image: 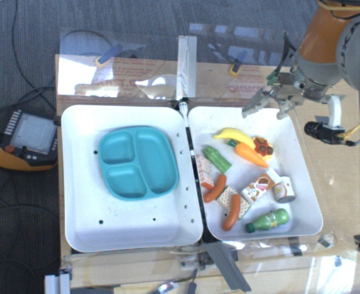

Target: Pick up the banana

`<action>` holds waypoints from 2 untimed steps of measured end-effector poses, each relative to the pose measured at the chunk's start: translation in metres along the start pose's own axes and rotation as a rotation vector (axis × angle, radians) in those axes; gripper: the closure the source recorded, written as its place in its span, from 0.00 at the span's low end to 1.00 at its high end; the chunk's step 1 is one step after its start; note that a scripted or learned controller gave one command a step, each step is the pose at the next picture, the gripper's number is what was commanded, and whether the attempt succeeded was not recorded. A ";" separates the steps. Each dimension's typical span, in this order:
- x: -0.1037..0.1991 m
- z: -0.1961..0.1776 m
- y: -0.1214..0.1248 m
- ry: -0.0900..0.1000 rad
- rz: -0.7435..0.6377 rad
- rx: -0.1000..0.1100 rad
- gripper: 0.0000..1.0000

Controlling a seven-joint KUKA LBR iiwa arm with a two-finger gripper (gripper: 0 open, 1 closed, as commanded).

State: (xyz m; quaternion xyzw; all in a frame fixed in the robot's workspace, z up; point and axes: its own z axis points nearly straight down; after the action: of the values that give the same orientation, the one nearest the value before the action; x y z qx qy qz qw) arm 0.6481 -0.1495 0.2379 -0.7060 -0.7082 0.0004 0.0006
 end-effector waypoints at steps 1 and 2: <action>-0.006 0.133 -0.015 -0.002 0.034 -0.014 0.00; 0.017 0.148 0.018 -0.001 0.292 0.020 0.00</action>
State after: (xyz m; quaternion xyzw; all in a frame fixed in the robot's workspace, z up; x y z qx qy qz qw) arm 0.6658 -0.1323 0.0899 -0.8015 -0.5979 0.0080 0.0072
